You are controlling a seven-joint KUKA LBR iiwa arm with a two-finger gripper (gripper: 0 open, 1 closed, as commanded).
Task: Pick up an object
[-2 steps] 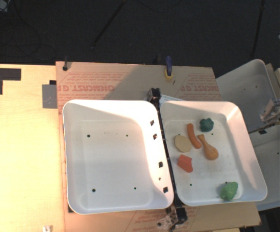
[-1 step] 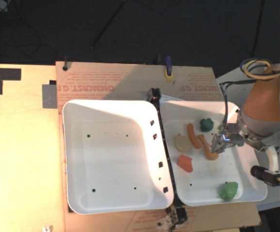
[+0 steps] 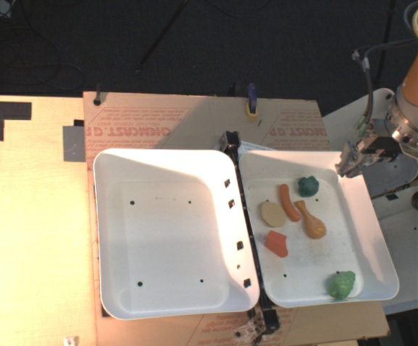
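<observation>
The right bin (image 3: 367, 215) holds several small objects: a dark green lump (image 3: 308, 186), an orange-red sausage shape (image 3: 289, 202), a tan disc (image 3: 272, 213), an orange-yellow spoon-like piece (image 3: 310, 220), a red chunk (image 3: 277, 244) and a light green lump (image 3: 341, 284). My gripper (image 3: 347, 164) hangs at the bin's far right corner, above its rim, right of the dark green lump and apart from every object. Nothing shows between its tips.
The left bin (image 3: 108, 193) sits beside the right one, with black clips (image 3: 230, 186) along the shared divider. Brown cardboard (image 3: 158, 125) lies under both bins. Cables (image 3: 371, 92) hang near the arm at the right.
</observation>
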